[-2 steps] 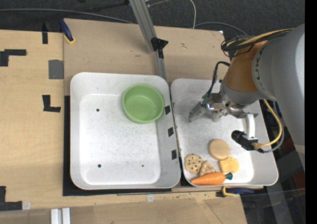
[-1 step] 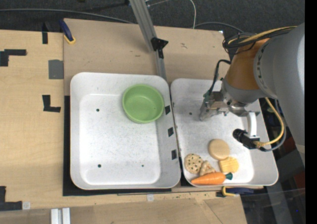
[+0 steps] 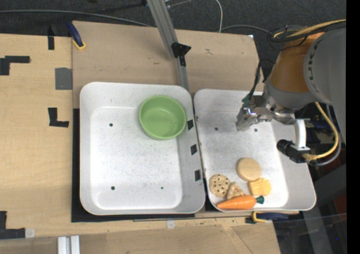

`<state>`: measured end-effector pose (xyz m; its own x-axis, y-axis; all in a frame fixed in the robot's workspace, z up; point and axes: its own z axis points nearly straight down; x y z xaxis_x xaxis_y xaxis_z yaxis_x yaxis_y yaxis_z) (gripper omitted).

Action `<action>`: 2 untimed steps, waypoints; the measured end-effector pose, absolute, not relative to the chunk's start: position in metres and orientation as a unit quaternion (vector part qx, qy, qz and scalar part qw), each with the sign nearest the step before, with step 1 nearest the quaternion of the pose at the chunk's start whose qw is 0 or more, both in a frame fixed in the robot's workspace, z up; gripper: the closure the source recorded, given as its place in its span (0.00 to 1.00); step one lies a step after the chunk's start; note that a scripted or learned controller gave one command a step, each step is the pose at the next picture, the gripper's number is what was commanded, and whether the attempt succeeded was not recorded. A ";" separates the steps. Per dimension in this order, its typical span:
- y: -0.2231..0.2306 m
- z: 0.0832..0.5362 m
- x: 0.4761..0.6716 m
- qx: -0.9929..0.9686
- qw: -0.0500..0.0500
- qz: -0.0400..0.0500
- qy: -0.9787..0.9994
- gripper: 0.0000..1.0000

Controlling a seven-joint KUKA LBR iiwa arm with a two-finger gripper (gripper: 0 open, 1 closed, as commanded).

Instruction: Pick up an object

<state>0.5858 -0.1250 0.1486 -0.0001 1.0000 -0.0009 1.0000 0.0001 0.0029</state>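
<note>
My fingers (image 3: pixel 245 119) hover over the right bin (image 3: pixel 225 135), apart from the carrot (image 3: pixel 239 203), and I cannot tell their opening.

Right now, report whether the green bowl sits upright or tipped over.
Upright: the green bowl shows its open mouth and inside, resting in the left bin.

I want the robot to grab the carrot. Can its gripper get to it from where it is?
Probably yes. The gripper hangs over bare floor of the right bin, and the carrot lies uncovered at that bin's near edge, though a cracker sits close against it.
</note>
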 end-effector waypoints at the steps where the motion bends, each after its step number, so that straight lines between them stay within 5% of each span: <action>1: -0.117 0.209 0.585 0.706 0.002 0.002 0.708 1.00; 2: -0.117 0.248 0.586 0.706 0.001 0.001 0.708 1.00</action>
<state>0.5862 -0.1170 0.2476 -0.0017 1.0000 -0.0006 1.0000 0.0017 0.0032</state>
